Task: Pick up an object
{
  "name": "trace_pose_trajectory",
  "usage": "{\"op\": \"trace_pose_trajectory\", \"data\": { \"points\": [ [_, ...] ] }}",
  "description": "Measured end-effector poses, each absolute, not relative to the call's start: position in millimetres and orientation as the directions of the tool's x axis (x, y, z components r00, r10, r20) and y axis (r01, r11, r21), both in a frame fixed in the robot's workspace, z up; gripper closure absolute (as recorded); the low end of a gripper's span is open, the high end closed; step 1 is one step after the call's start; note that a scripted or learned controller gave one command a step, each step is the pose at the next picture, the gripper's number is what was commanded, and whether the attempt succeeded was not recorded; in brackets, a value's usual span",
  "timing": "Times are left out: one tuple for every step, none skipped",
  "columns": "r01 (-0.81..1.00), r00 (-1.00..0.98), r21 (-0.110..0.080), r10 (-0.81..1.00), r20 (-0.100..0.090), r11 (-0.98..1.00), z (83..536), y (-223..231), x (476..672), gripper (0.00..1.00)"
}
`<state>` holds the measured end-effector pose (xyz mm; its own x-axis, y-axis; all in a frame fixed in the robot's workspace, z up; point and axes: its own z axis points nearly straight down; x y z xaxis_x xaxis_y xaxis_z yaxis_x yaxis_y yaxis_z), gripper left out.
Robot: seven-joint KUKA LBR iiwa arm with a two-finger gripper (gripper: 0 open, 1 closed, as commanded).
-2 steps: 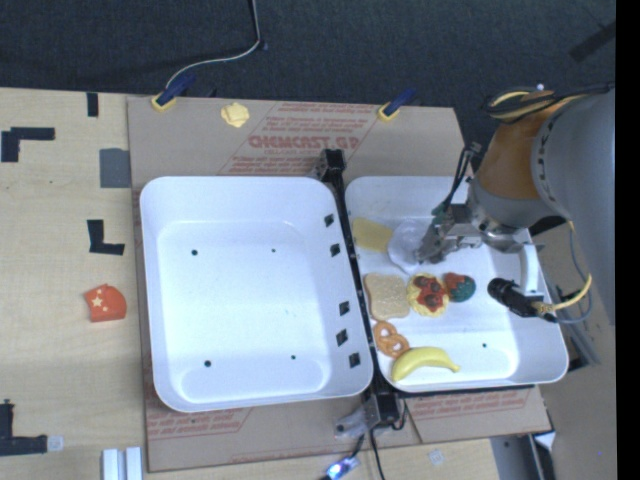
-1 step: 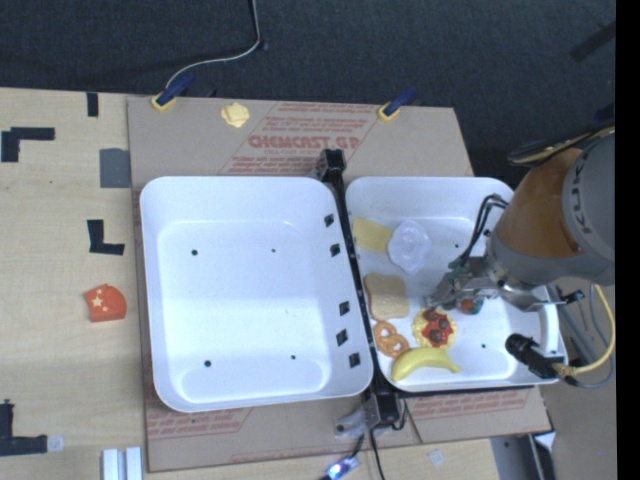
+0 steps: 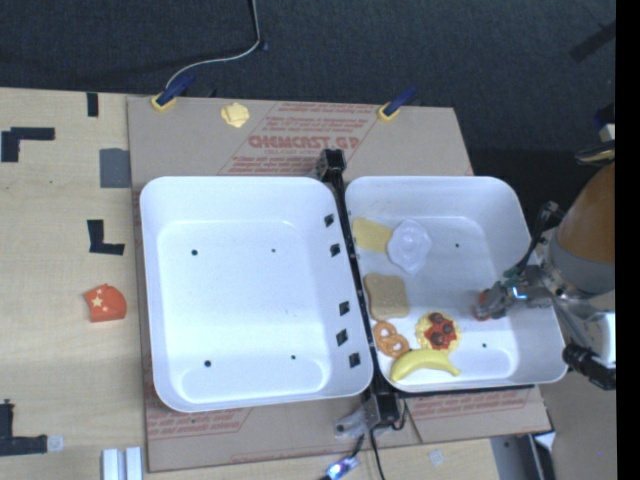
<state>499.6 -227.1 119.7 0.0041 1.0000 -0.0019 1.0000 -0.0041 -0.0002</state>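
The banana [image 3: 424, 366] lay in the right bin [image 3: 500, 200], at its front wall. Behind the banana were a pretzel [image 3: 391, 341], a berry tart [image 3: 438, 330], bread [image 3: 386, 294], cheese [image 3: 369, 235] and a clear lid [image 3: 409, 245]. The tool [image 3: 487, 304] hovered right of the tart.

Two bins sit side by side on a cardboard sheet [image 3: 300, 143], the left bin [image 3: 165, 268] beside the right bin [image 3: 500, 208]. In the right bin, a flat slice [image 3: 370, 235] and clear lid [image 3: 409, 246] lie far; the bread [image 3: 386, 294], pretzel [image 3: 391, 341], berry cluster [image 3: 437, 330] and banana [image 3: 423, 366] lie nearer, toward its left. The gripper [image 3: 490, 303] hangs over that bin's right part.
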Motion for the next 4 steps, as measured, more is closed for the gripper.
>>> {"op": "trace_pose_trajectory", "data": {
  "points": [
    [1.000,-0.003,0.002,1.000,0.000,0.003,169,-196,506.0,1.00],
    [1.000,-0.003,0.011,1.000,-0.003,0.003,301,-183,484.5,1.00],
    [1.000,-0.004,0.010,1.000,-0.004,0.004,404,-168,518.9,1.00],
    [1.000,-0.004,0.011,1.000,-0.003,0.004,524,-147,501.9,1.00]
  ]
}}
